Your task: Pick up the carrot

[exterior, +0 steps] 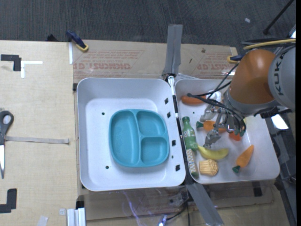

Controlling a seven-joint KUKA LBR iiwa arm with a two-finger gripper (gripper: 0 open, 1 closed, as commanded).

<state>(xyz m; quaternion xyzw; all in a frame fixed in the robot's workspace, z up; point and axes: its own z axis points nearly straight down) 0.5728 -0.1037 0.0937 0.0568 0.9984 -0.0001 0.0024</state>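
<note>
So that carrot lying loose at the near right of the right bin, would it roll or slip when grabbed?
The carrot looks like a smooth, tapered plastic toy, so it is probably stiff and light. Its round, cone-like body may roll in a curve if nudged, and could slip out of a pinch near the narrow end.

Smooth, faintly glossy white plastic for both bins (84,140), matt turquoise plastic for the divided plate (139,138). Shiny bare metal on the gripper (214,128), glossy orange shell on the arm (251,76). Glossy plastic carrot (245,157), pale wood bench (35,117)
</note>
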